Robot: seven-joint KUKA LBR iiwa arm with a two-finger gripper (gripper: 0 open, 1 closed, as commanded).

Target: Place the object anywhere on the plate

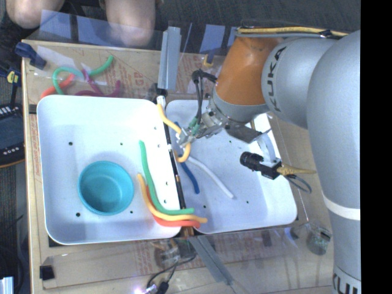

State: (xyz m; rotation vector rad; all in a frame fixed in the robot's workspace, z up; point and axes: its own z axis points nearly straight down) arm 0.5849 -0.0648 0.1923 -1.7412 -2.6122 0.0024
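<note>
A big grey arm (306, 60) with an orange band reaches over the right white bin (269, 207). Its gripper (191, 132) hangs above the left edge of that bin, close to the far left corner. I cannot tell if the gripper is spread, pressed together or pinching something. It is small, and there are lots of things packed around it.

A yellow bendy strip (168, 120) is right at the gripper. It starts on the wall between the two bins and slants down to the gripper. A yellow curl shows just under the gripper too. I cannot tell if the strip is being held or is only lying there.

The round teal dish (106, 187) sits in the left white bin (61, 121), toward the near left corner. It is well apart from the yellow bendy strip and the gripper.

Three long bendy strips lie along the right edge of the left white bin. They are a green strip (147, 164), a yellow-orange strip (154, 202) and an orange-red strip (172, 220). Their ends run over the near right corner of that bin into the right white bin.

In the right white bin, a blue bendy strip (188, 175) lies near the left edge, below the gripper. A white bendy strip (213, 179) lies just beside it, closer to the middle of the bin.

On the bench (131, 63), past the far edge of the left white bin, is a small pile of coloured bendy strips (86, 81). They are green, pink and purple.
</note>
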